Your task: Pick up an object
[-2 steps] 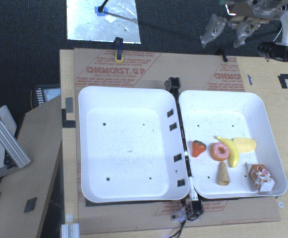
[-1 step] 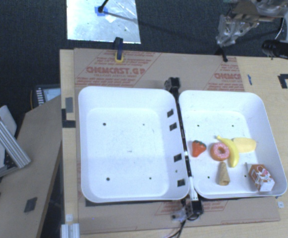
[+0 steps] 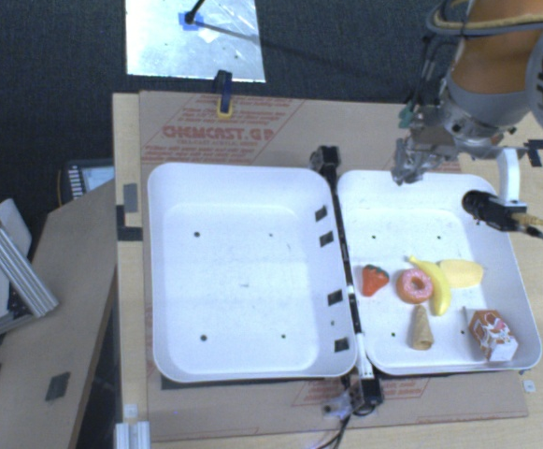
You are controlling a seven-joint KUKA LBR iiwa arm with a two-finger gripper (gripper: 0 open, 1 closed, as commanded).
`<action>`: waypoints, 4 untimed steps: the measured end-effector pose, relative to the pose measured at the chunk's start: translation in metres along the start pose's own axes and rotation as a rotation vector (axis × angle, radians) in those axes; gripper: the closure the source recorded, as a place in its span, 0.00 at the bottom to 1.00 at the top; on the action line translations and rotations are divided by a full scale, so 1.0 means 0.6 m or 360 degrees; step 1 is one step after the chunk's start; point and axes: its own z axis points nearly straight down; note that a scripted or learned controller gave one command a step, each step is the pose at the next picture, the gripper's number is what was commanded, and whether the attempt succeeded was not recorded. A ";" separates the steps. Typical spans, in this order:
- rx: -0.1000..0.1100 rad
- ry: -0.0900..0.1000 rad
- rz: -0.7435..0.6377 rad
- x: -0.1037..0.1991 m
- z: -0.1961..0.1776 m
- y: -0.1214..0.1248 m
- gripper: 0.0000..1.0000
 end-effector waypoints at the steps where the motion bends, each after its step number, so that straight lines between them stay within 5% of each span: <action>1: -0.0007 0.0001 -0.0001 -0.042 0.171 -0.078 1.00; 2: -0.0030 0.0000 -0.0006 -0.039 0.160 -0.071 0.00; 4: -0.0044 0.0002 -0.0018 0.067 -0.109 -0.121 0.00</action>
